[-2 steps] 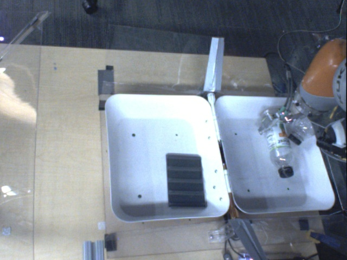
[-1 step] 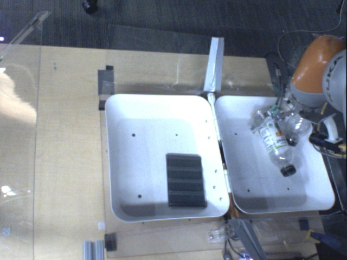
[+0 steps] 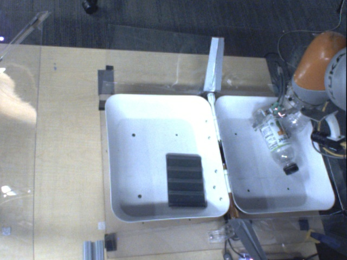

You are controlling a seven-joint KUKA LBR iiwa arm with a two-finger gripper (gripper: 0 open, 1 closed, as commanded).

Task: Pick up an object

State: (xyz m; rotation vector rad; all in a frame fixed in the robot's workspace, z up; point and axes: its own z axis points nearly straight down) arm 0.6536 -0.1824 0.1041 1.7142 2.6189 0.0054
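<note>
The arm point(image 3: 325, 69) is cut off by the right edge.

Grey arm point(image 3: 320, 69) with orange band reaching in over the right white bin point(image 3: 238, 194), clear plastic bottle point(image 3: 277, 137) with dark cap lying just below the jaws, black ribbed block point(image 3: 185, 180) in the left bin point(image 3: 124, 145) well apart from them, pale wooden surface point(image 3: 65, 161) around both

Bright even light, glare at left (clear sheet), slightly soft focus
</note>
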